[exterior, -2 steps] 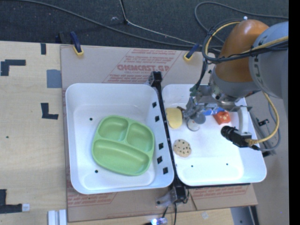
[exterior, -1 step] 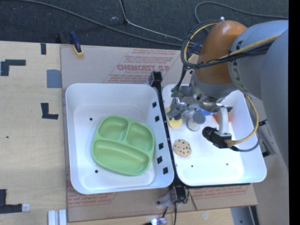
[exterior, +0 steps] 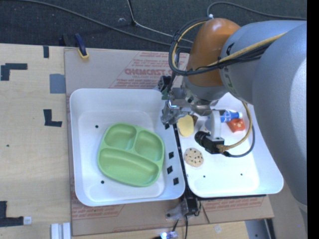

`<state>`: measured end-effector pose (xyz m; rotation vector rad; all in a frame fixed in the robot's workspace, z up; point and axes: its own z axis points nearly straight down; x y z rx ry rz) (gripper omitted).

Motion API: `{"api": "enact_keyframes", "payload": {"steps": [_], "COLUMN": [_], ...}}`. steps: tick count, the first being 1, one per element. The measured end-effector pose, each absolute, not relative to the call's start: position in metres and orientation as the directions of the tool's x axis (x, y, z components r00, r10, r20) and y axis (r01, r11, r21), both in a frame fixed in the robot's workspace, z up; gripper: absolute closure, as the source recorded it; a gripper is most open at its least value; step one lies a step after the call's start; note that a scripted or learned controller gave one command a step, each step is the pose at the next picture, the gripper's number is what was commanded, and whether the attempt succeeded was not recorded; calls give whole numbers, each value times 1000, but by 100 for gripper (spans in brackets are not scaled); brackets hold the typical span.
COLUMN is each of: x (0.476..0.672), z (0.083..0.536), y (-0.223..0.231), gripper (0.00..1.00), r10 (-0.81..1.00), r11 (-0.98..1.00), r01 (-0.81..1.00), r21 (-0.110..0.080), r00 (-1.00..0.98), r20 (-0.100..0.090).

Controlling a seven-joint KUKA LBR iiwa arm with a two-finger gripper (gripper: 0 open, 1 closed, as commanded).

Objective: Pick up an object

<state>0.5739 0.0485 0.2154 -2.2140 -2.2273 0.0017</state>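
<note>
A: Where is the gripper [exterior: 175, 114] placed, and what is found beneath it?

B: It is seen low over the inner edge of the right-hand shallow white bin [exterior: 259, 180], just beside the wall shared with the left-hand shallow white bin [exterior: 77, 133]; a pale yellow rounded object [exterior: 186, 126] is seen just beside it, partly hidden under the wrist; whether the gripper is spread or closed cannot be told, and nothing can be said to be held.

A: What else is lying there?

B: A round tan speckled cookie-like disc [exterior: 193, 157] is lying near the yellow piece, towards the front of the bin; a small orange-red block [exterior: 237, 125] and a small blue and white object [exterior: 228, 116] are lying at the far side, touching or nearly so; a green divided plastic plate [exterior: 131, 154] is resting in the left bin; both bins are carried on the desk [exterior: 30, 148].

A: How is the pick best carried out?

B: The yellow piece is judged the likeliest target; a descent centred on it is advised, since it is rounded and may be squeezed out sideways; the shared wall is to be kept clear, as a catch there is a risk; a straight lift is recommended once a closing on it is confirmed.
</note>
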Motion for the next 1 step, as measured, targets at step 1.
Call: {"api": "enact_keyframes", "payload": {"steps": [1], "x": [578], "z": [226], "y": [98], "gripper": [100], "r10": [1000], "r11": [7], "r01": [1000], "r21": [-1], "r00": [-7], "r20": [1]}}
